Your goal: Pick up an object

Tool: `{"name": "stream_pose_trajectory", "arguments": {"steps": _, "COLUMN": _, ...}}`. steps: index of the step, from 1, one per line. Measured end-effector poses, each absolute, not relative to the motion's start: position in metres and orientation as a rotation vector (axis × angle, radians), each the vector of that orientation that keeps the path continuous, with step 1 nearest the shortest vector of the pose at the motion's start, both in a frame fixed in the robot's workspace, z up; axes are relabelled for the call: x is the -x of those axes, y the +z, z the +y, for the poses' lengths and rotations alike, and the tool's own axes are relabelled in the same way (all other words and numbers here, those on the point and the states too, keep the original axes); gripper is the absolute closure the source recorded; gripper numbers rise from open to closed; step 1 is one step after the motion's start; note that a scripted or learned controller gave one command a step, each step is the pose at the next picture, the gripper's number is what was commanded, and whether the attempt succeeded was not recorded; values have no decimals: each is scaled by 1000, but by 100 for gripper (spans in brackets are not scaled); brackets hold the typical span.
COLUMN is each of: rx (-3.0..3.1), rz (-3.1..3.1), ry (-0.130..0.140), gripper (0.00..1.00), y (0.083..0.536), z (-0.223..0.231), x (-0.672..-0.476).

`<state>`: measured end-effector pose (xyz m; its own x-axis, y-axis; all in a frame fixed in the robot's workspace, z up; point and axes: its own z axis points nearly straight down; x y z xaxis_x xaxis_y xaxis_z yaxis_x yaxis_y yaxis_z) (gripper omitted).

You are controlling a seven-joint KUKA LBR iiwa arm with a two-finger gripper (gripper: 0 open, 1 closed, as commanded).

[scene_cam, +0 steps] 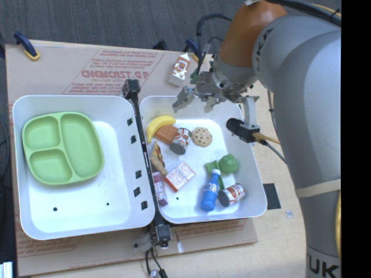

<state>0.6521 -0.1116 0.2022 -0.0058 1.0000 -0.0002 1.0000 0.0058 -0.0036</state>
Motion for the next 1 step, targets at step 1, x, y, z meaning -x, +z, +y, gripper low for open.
{"name": "stream_pose_trajectory", "arguments": {"steps": 1, "rx": 2213, "rz": -2226, "ry": 4, "gripper": 0, "y": 202, "z": -112, "x": -652}}
